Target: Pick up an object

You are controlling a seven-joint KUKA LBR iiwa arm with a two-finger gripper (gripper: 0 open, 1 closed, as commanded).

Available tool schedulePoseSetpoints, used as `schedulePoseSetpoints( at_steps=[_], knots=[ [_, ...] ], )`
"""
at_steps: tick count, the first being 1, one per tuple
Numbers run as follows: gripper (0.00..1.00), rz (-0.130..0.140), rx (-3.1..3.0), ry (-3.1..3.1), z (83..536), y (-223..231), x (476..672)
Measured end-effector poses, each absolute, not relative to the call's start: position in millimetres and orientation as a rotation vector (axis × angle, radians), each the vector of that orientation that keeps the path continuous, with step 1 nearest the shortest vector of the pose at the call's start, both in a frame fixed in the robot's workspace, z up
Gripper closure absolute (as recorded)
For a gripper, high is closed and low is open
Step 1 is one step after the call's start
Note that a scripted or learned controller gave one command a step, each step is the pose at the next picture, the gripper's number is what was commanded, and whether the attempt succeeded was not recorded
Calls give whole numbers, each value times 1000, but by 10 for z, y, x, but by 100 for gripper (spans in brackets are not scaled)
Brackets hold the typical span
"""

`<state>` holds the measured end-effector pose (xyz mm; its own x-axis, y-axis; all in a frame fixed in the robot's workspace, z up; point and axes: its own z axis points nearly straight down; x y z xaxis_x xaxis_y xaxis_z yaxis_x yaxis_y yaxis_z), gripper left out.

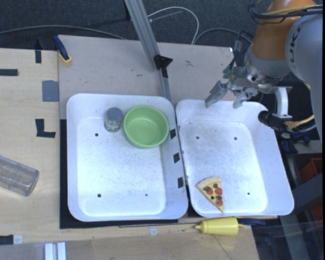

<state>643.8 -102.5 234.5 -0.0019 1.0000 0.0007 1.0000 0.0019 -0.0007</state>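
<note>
A pizza slice (pixel 212 191) lies near the front of the right bin (pixel 271 161). In the left bin (pixel 86 161) a green bowl (pixel 146 126) sits at the back, with a small grey-lidded jar (pixel 114 119) touching its left side. My gripper (pixel 226 98) hangs above the back edge of the right bin, open, its two fingers spread with nothing between them. It is well behind the pizza slice and to the right of the bowl.
A yellow mustard bottle (pixel 218 226) lies on the bench just in front of the right bin. A clear plastic container (pixel 11 173) rests on the wood at the far left. A slanted metal pole (pixel 146 31) rises behind the bins.
</note>
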Motion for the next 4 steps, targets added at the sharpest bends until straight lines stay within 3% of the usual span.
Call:
schedulePoseSetpoints(
  at_steps=[1, 4],
  knots=[
    [0, 0, -2219, -2223, 2345, -1025, 6438],
    [0, 4, -2218, -2225, 873, -905, 6563]
  ],
)
